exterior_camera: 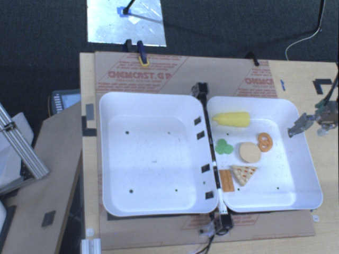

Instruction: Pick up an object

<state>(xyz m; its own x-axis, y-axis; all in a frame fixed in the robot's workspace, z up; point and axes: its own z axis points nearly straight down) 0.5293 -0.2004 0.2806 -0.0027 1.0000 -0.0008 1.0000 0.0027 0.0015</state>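
Note:
The right bin holds several toy foods: a yellow corn-like piece at the back, a green piece, an orange pretzel, a round tan biscuit, a triangular waffle slice and an orange cracker strip. My gripper hangs over the right rim of this bin, to the right of the pretzel and apart from every object. It is small and partly cut off at the edge of the view.
The left bin sits beside the right one, joined by a black-clipped divider. Both rest on a cardboard sheet on the wooden bench. A shiny metal plate lies at the back.

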